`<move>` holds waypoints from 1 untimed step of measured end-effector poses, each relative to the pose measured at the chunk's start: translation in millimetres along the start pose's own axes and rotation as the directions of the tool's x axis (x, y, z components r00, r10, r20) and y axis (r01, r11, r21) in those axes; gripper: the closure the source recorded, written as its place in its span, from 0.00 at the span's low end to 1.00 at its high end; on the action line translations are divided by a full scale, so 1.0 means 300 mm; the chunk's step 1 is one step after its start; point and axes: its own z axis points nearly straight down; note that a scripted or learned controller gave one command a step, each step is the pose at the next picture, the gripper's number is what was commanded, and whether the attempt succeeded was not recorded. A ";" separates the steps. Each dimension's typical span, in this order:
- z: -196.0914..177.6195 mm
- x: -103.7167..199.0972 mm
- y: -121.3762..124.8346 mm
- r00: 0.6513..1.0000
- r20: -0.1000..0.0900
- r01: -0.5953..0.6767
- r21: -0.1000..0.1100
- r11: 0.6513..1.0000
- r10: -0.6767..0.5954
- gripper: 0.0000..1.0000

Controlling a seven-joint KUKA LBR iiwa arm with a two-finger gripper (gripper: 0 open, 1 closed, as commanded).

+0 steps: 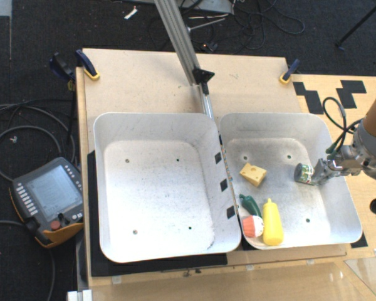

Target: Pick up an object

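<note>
The right bin (338, 196) holds several small objects. A yellow cheese wedge (253, 174) lies near its middle left. A yellow bottle (272, 222) lies at the front, beside a red and white radish toy with green leaves (251, 220). A small green can (304, 173) lies on its side at the middle right. My gripper (321, 171) reaches in from the right over the bin's right wall, its tip right against the can's right end. The view does not let me tell whether the can is gripped.
The left bin (156, 187) sits beside the right one, sharing a raised middle edge. A metal pole (178, 33) slants over the bench from the back. Clamps (88, 68) mark the bench's far corners. A teach pendant (47, 196) lies on the floor at left.
</note>
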 end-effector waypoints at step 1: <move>-0.162 -0.004 0.038 1.000 0.000 0.001 -0.001 1.000 -0.001 1.00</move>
